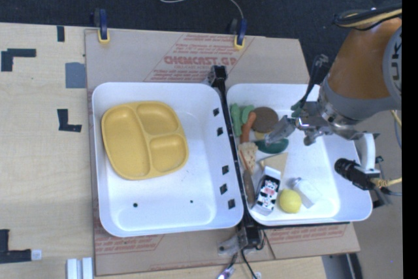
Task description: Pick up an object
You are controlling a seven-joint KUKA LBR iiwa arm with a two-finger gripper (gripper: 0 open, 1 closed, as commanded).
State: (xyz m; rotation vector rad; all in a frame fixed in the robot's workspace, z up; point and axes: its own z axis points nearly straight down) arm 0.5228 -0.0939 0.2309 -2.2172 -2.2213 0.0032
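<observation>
The right bin [326,209] holds a cluster of small things along its left side: a brown round piece [265,118], a green item [240,115], an orange carrot-like stick [248,127], a tan wedge [249,157], a white printed card [267,191] and a yellow lemon-like ball [290,201]. My gripper [279,132] reaches in from the right and hovers low over a dark green piece [271,147] just below the brown round. Nothing shows between its fingers.
The left bin [196,199] holds a yellow three-part plate [144,138]. A black divider [227,140] with clips runs between the bins. A clear plastic bit [307,189] lies near the lemon. The arm's body [362,68] overhangs the right bin's far right.
</observation>
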